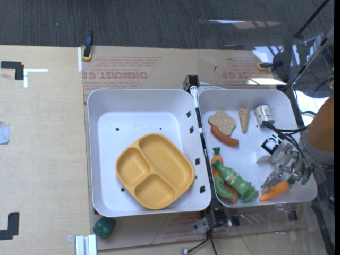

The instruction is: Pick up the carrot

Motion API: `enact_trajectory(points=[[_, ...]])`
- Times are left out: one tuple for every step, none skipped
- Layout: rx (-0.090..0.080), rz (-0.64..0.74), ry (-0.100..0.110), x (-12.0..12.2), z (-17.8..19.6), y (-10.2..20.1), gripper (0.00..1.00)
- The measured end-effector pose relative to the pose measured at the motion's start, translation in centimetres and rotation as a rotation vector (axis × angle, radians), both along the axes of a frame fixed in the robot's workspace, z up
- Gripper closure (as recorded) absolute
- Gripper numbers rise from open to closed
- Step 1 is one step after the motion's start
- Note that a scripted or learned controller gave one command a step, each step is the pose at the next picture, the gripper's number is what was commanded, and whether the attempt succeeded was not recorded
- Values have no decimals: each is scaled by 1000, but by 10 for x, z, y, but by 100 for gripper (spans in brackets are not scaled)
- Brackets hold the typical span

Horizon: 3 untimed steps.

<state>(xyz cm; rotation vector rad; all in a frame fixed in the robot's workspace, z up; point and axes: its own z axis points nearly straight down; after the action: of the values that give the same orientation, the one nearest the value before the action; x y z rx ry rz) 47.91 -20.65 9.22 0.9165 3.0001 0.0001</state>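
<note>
Carrot (pixel 274 191), orange and tapered, lies at the near right corner of the right bin (pixel 249 95), its thick end touching the metal fingers of the gripper (pixel 285 175), which reaches in over the bin's right edge; whether those fingers are spread or closed around the carrot cannot be told from this angle. Near the bin's near left corner a glossy green plastic bottle (pixel 236 181) lies across a second orange vegetable (pixel 223 187). Toward the far edge sit a slice of brown bread (pixel 222 122), a red-orange sausage (pixel 224 136), a pale wedge (pixel 244 119) and a small shiny can (pixel 263 113). The left bin (pixel 106 110) carries a smooth yellow three-compartment tray (pixel 154 170), rounded at its corners. A dark green object (pixel 105 226) rests on the bench just outside that bin's near left corner.
</note>
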Motion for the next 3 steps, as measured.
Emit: enact_trajectory(points=[[-1, -7, -8, 3, 10, 0, 100], [-1, -6, -8, 3, 10, 0, 0], [-3, -12, -15, 6, 20, 0, 100]])
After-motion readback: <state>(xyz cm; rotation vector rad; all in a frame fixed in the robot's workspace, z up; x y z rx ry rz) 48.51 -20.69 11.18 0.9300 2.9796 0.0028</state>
